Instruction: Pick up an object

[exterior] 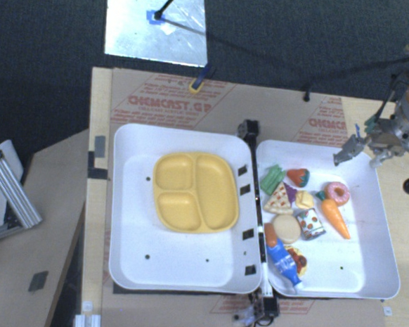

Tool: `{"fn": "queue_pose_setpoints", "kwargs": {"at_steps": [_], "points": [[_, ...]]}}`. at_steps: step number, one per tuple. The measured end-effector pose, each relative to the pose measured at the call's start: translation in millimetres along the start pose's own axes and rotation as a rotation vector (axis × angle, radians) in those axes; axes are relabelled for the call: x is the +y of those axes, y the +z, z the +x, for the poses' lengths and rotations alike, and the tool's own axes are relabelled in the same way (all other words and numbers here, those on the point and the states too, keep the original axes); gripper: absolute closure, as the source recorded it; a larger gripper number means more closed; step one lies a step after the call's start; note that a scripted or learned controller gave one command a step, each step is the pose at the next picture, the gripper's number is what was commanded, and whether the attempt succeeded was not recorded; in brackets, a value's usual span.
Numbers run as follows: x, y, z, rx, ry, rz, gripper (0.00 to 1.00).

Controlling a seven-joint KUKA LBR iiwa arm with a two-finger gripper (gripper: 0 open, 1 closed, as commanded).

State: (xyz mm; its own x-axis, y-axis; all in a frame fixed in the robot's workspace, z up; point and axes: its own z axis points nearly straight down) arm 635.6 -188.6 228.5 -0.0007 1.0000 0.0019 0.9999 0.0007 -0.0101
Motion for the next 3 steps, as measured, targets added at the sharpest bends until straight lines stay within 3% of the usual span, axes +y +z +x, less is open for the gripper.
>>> {"fn": "queue_pose_setpoints", "kwargs": {"at_steps": [1, 3], "points": [[3, -8, 0, -0.003, -0.003, -0.012, 0.00], [3, 89, 15, -0.001, -0.003, -0.008, 0.00]]}}
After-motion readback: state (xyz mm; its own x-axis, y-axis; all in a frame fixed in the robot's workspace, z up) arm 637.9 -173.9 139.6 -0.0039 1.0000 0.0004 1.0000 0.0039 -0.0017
